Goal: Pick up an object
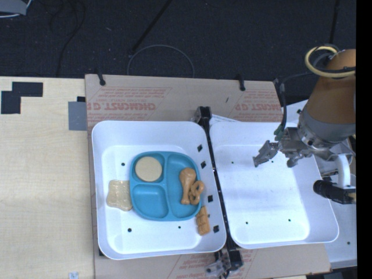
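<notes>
1. Your gripper [278, 154] hovers over the right bin [273, 225], jaws spread wide, holding nothing.
2. Your objects sit in the left bin [110, 138]: blue tray [152, 202] with cookie [147, 168] and pretzel [190, 186].

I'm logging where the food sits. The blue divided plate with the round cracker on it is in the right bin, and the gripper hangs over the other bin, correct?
Not quite. The camera view shows the blue divided plate, with the round cracker, in the left bin. The gripper hangs over the right bin.
</notes>
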Tool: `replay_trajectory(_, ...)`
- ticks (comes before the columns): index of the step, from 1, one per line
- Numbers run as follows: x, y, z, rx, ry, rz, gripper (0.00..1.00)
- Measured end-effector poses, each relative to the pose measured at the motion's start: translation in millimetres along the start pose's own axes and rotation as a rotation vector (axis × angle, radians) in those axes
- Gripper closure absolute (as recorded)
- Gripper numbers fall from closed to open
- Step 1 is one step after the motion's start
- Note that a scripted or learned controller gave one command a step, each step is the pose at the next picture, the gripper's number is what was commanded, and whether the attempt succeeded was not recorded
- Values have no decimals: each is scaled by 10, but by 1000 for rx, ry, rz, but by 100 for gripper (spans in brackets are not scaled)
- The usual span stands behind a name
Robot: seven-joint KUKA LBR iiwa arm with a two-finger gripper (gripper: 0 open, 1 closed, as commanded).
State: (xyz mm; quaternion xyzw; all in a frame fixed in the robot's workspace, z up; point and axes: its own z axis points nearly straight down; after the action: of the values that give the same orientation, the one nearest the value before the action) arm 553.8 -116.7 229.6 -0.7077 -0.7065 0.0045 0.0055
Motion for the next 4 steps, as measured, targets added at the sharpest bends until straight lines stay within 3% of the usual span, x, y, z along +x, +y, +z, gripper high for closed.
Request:
replay_trajectory(1,-2,24,-64,-13,-2,-2,0)
replay_trajectory(3,-65,160,1078,-6,0,-1,0)
replay_trajectory(4,-53,158,1439,-9,0,-1,0)
